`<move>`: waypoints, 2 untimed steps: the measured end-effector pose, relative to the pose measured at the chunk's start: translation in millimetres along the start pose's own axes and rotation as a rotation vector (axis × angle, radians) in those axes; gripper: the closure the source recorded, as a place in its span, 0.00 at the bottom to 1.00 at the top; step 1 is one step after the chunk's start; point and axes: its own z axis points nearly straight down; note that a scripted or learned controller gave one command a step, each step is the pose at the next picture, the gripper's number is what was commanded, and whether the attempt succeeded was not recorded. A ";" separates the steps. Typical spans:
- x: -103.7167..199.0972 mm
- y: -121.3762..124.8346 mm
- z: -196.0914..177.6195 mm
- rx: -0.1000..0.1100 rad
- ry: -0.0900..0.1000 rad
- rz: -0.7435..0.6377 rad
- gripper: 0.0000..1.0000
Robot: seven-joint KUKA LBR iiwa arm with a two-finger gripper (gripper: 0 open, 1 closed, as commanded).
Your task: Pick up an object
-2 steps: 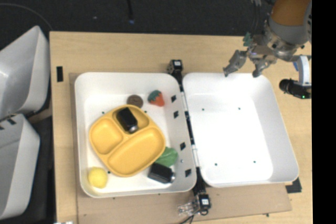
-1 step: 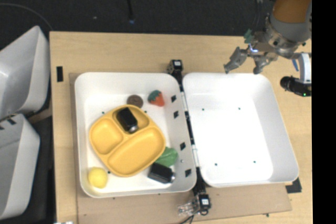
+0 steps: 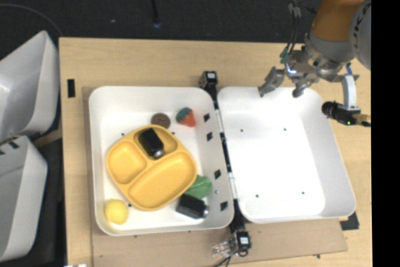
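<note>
Objects crowd the left bin (image 3: pixel 100 134), so we would carry our wide-spread, unloaded claw (image 3: pixel 282 85) left from the right bin's (image 3: pixel 325 197) far edge toward the exposed lemon (image 3: pixel 116 212).

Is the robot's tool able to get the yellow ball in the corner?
Probably yes. The yellow ball lies uncovered in the left bin's near corner, nothing on top. But it sits close to the bin wall and the yellow plate, so the tool, open over the right bin, has little room.

At the upper right of the frame we see the arm (image 3: pixel 337 6) angled down-left, its gripper (image 3: pixel 282 85) spread open with nothing between the fingers.
</note>
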 end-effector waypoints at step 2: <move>12.2 -9.4 99.7 0.001 0.000 0.002 0.00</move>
